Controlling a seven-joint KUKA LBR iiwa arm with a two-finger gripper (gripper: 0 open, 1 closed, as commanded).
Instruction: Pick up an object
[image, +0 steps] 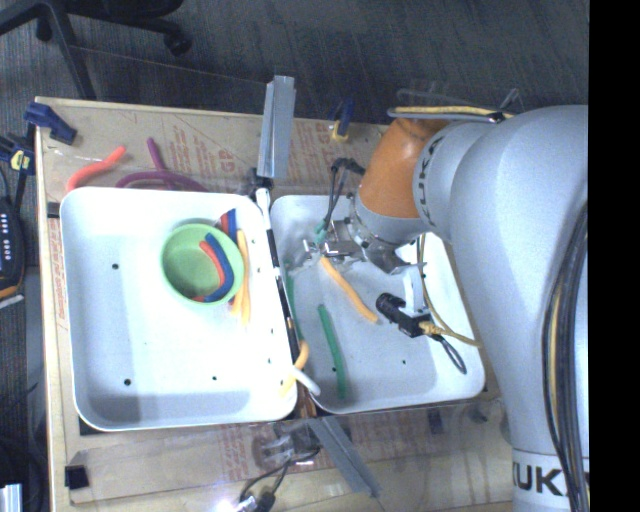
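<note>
The grey arm (500, 240) is seen reaching in from the right, with its orange band (395, 170) over the far edge of the right bin (400, 375). The end effector (328, 248) is lowered into the far left part of that bin, close to its left wall. Whether it is released or clenched cannot be told, and nothing is seen to be grasped by it.

A yellow-orange strip (350, 292) is laid slantwise on the floor of the right bin. Its upper end is found just beside the end effector, and whether the two touch cannot be told. A green rod (331, 352) is laid nearer the front of the same bin, apart from the strip and running toward the front wall. A short orange piece (301, 352) is seen at the seam where the two bins meet.

The left bin (130, 350) is occupied by a green bowl (195, 265), set toward its right side. A red curved strip (216, 250) and a blue strip (229, 224) are held in the bowl, and a yellow stick (243, 280) is propped along its right rim.

On the worktop (200, 455), beyond the left bin, an orange strip (95, 168) and a purple strip (150, 180) are laid
</note>
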